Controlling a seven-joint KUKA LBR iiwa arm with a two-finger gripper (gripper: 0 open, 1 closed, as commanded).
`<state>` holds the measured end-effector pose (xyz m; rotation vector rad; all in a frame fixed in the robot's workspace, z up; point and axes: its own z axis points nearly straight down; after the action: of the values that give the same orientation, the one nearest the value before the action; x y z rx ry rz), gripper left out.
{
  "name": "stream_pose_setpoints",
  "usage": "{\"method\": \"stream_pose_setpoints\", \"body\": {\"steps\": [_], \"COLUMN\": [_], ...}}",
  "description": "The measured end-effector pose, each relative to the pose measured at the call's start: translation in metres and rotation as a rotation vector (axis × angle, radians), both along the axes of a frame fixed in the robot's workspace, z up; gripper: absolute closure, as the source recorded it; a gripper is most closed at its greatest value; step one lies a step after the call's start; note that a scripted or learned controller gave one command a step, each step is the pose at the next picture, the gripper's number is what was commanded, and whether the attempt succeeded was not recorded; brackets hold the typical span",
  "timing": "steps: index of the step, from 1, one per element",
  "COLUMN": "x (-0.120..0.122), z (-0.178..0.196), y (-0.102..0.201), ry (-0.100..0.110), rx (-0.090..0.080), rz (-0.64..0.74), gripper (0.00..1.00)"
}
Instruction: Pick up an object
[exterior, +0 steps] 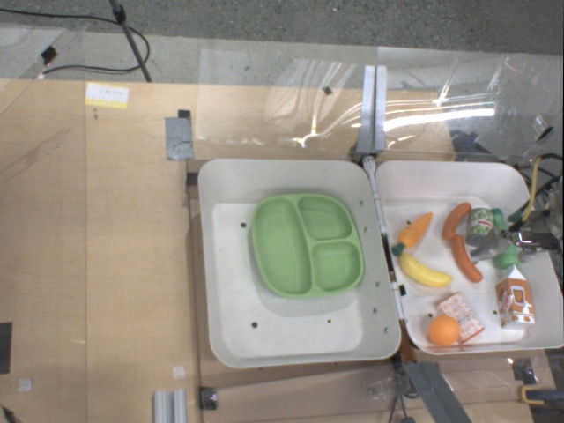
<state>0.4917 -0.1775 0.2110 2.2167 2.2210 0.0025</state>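
Note:
The right bin (458,176) holds several toy foods: a small carrot (414,230), a yellow banana (425,272), a red sausage (462,241), a green-labelled can (481,223), an orange (444,331), a pink-patterned packet (462,313) and a white-and-orange carton (515,300) with a green cap. My gripper (518,240) comes in at the right edge of the view. It sits low over the bin, just right of the can and above the carton's cap. Most of it lies past the edge of the picture.
The left bin (220,324) holds a green divided plate (307,244) near its middle. A metal divider post (374,104) stands between the two bins at the back. Bare wooden bench (88,236) stretches to the left.

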Motion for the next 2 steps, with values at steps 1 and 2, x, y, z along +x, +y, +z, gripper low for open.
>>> {"method": "stream_pose_setpoints", "body": {"steps": [1, 2], "x": [-0.032, 0.034], "z": [-0.094, -0.120], "y": [0.001, -0.043], "ry": [0.002, 0.000], "rx": [0.001, 0.000], "rz": [0.054, -0.021], "gripper": [0.00, 0.00]}}
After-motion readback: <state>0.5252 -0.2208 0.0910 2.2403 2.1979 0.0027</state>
